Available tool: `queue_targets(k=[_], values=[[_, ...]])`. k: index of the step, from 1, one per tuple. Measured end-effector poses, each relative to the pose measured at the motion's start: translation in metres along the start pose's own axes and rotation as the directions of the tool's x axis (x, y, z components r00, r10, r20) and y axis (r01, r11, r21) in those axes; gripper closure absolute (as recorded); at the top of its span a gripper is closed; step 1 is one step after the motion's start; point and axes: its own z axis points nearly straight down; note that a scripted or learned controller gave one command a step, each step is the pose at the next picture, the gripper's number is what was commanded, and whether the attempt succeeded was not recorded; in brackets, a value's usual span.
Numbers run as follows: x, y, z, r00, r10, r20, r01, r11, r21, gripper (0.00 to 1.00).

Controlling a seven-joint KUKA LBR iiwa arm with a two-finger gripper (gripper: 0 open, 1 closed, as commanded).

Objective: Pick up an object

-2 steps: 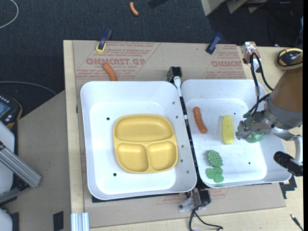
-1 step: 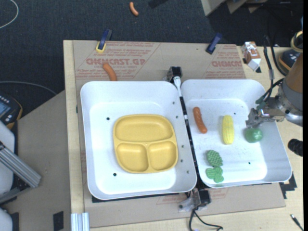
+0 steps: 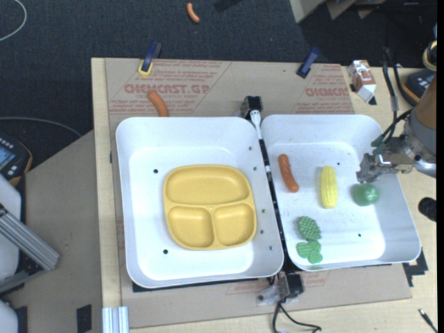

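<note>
We see the gripper (image 3: pixel 371 172) reaching in over the right bin (image 3: pixel 347 127). We cannot tell how it is set. A green ball (image 3: pixel 365 195) lies just below it. The corn (image 3: pixel 328 186) and sausage (image 3: pixel 288 173) lie farther left.

Right bin contents: orange sausage (image 3: pixel 288 173), lying lengthwise; yellow corn cob (image 3: pixel 328 186), lengthwise beside it; round green ball (image 3: pixel 365 195) near right wall; two green leafy pieces (image 3: pixel 309 239) at front.
</note>
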Motion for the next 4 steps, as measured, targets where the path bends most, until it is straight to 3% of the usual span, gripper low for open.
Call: queue_targets(k=[2,3,4], values=[[0.113,0.003,-0.004,1.0,-0.005,-0.005,0.006,1.0,0.006,1.0],[0.129,-0.001,-0.003,1.0,0.0,-0.003,0.001,1.0,0.006,1.0],[0.124,-0.002,-0.006,1.0,0.001,-0.002,-0.001,1.0,0.003,1.0]])
